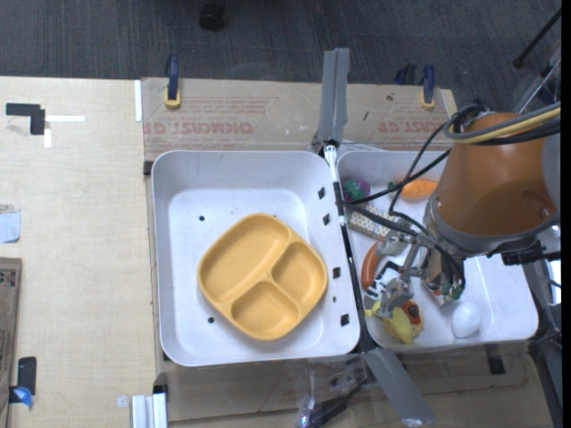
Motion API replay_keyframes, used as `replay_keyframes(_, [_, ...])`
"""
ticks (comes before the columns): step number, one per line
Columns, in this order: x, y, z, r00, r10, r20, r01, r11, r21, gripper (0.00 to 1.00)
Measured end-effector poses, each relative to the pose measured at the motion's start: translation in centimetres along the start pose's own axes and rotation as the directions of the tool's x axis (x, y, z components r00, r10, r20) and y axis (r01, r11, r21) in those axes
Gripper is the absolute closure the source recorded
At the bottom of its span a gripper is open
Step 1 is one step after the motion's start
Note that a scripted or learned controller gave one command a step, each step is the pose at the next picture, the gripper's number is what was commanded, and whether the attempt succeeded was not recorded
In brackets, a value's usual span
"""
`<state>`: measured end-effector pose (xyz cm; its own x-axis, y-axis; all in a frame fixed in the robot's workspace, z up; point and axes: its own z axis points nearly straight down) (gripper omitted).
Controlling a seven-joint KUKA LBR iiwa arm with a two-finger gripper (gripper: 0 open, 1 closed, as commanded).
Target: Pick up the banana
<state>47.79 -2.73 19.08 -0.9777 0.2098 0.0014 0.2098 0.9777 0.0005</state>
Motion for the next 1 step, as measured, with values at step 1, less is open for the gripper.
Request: replay_keyframes(1, [-0.65,0.81,-0.06,1.0,-0.006,0.003,0.006,1.0,-0.001,0.0])
